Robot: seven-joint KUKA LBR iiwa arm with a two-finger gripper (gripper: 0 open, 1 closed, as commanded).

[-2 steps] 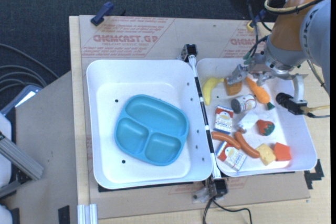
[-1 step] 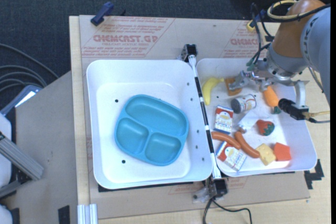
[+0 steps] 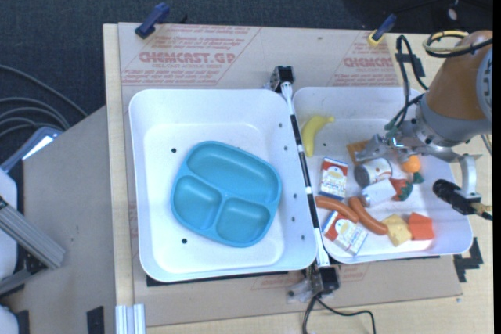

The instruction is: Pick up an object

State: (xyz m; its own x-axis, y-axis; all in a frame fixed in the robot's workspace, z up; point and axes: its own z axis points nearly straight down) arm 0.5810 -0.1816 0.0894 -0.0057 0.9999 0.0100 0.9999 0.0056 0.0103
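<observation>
The right bin (image 3: pixel 344 102) holds several toy foods: a yellow banana (image 3: pixel 316 130), a red-and-white carton (image 3: pixel 333 177), a second carton (image 3: pixel 345 231), an orange sausage (image 3: pixel 362 213), a pale cheese wedge (image 3: pixel 397 230), an orange-red block (image 3: pixel 421 226) and a small orange ball (image 3: pixel 411 164). A grey can (image 3: pixel 373 171) lies in the middle of the bin. My gripper (image 3: pixel 382 145) is low over the bin's middle, just above the can and beside the orange ball. Nothing is visibly held between its tips.
The left bin (image 3: pixel 156 129) carries a blue divided plate (image 3: pixel 225 193). A black rail (image 3: pixel 301 168) with clamps runs between the two bins. Cables loop over the arm's wrist (image 3: pixel 407 66) at the right bin's back corner. A black part (image 3: pixel 452 195) sticks out at the bin's right rim.
</observation>
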